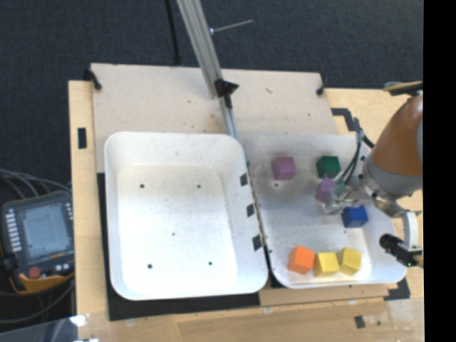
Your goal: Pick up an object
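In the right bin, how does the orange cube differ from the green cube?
The orange cube lies at the bin's near edge, touching the row with two yellow cubes; the green cube sits alone at the far side. The orange cube is bright, the green cube dark. The green cube is nearer the arm's wrist. Both look similar in size and rest in the right bin.
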{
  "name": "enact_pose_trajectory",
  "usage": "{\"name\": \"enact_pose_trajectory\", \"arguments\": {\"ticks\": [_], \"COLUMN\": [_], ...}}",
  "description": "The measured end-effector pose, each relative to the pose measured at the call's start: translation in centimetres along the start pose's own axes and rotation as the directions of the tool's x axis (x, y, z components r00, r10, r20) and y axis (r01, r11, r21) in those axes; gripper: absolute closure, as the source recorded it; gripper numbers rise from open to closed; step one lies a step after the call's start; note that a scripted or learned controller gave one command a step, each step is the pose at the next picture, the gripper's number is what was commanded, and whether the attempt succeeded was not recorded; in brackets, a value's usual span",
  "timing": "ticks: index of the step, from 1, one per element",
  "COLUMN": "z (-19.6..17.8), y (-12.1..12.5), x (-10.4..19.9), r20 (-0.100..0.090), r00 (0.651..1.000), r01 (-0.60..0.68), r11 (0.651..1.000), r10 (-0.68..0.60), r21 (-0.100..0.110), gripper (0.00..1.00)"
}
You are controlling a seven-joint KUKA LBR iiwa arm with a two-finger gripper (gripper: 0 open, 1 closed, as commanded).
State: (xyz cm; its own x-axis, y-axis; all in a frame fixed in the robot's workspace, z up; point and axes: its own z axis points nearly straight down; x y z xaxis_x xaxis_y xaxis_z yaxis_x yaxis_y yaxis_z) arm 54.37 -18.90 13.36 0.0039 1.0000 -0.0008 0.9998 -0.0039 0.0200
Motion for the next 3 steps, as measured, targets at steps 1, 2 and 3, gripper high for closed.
{"name": "enact_pose_trajectory", "arguments": {"ticks": [1, 2, 3], "z": [-4.4, -8.7, -15.0], "y": [0.4, 0.7, 0.7], "x": [-0.3, -0.5, -1.4], "r20": [0.002, 0.002, 0.003], "r00": [1.0, 1.0, 1.0], "r01": [0.007, 0.008, 0.009], "r11": [1.0, 1.0, 1.0], "r10": [-0.007, -0.008, -0.009], "r21": [0.014, 0.013, 0.011], "gripper": [1.0, 1.0, 1.0]}}
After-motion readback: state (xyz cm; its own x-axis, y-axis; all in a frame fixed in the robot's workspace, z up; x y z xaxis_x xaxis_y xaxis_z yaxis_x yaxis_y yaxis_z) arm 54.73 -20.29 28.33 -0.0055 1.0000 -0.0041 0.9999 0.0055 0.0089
